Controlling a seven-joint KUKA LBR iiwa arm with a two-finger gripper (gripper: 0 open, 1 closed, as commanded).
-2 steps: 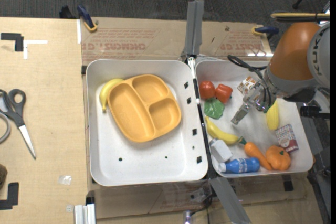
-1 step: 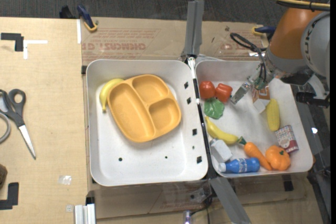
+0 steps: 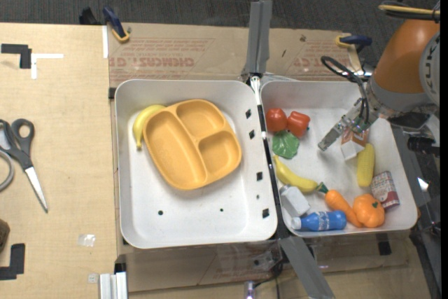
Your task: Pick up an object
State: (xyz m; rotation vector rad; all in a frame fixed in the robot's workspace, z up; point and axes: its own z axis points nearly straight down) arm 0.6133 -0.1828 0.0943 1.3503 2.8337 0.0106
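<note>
The gripper (image 3: 343, 133) is hanging low over the right bin (image 3: 318, 96), toward its right wall, with the arm (image 3: 409, 59) reaching in from the right. Its fingers are standing apart, one long grey finger (image 3: 332, 136) slanting toward the bin's middle, and a small white-and-orange carton (image 3: 352, 143) is sitting right at the other tip — whether it is actually clamped, I cannot tell.

Just beside the carton, one corn cob (image 3: 365, 164) is lying upright along the right wall. Below it, near the front right corner, one red-and-white packet (image 3: 385, 190), one orange pepper (image 3: 369, 211) and one carrot (image 3: 339, 204) are crowding together. Along the front wall, one blue-and-white bottle (image 3: 320, 221) is lying, touching a white block (image 3: 294, 201). One banana (image 3: 296, 178) is slanting along the left side, one green piece (image 3: 285, 145) above it, and two red items (image 3: 287, 121) are sitting by the left wall.

Over in the left bin (image 3: 140, 213), one yellow three-part tray (image 3: 192, 143) is resting toward the back, with one more banana (image 3: 145, 121) tucked against its left edge.

On the bench at the left edge, one pair of scissors (image 3: 26, 164) is lying.
</note>
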